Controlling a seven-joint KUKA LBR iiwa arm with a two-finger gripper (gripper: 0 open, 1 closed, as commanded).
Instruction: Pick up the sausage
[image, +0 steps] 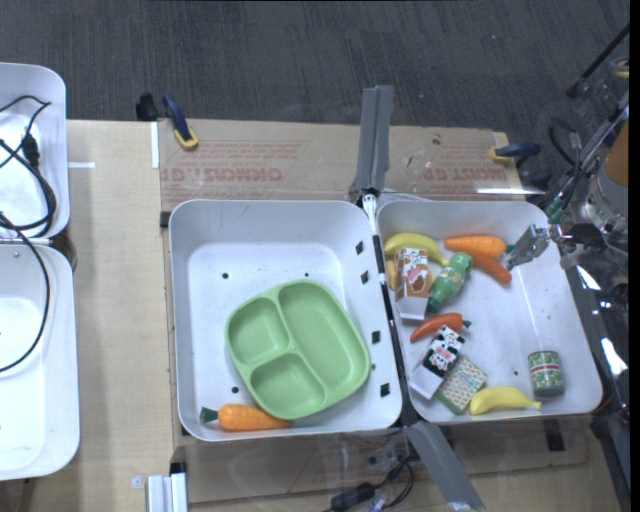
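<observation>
While the gripper (527, 246) hung at the right side of the frame over the right bin (585, 330), the sausage (438, 326), a smooth reddish-orange curved tube, lay lower left of its fingers and well apart, mid-bin. A moulded green plate (297, 349) with three compartments filled the left bin (200, 300). The thin metal fingers stood slightly apart, holding nothing.

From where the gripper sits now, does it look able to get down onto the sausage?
Probably yes. The sausage lies exposed on the right bin's floor, nothing on top, though the cow-print carton touches its lower side. The gripper is further right, near the carrots.
</observation>
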